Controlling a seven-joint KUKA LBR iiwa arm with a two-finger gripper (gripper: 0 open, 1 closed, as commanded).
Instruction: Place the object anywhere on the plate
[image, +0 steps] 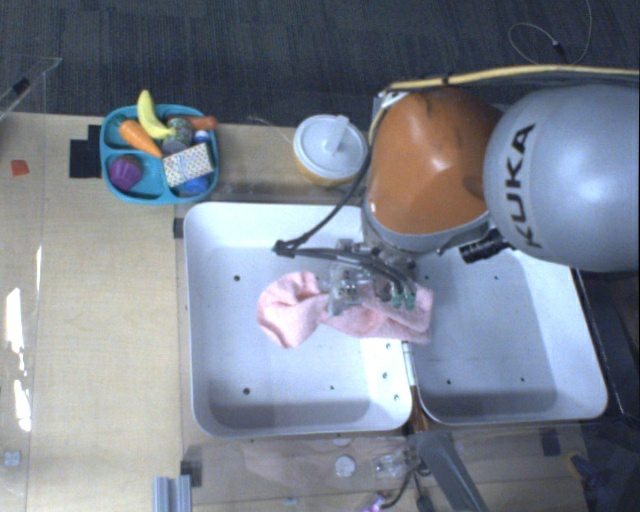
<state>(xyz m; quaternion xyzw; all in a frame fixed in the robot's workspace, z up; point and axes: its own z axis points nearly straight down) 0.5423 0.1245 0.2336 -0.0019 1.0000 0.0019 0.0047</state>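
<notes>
- In the left bin (230, 400), near its right wall — pink cloth (300, 305) lies crumpled, its right end draped over the divide toward the right bin (520, 395).
- Gripper (372, 288) sits directly over the cloth's middle; finger spacing cannot be told — wrist hides it.
- Blue tray (115, 185) of toy food and a lidded cup (330, 147) stand on the bench beyond the bins' far edge.
- No plate identifiable; judged: placement not yet done, cloth not lifted.
</notes>
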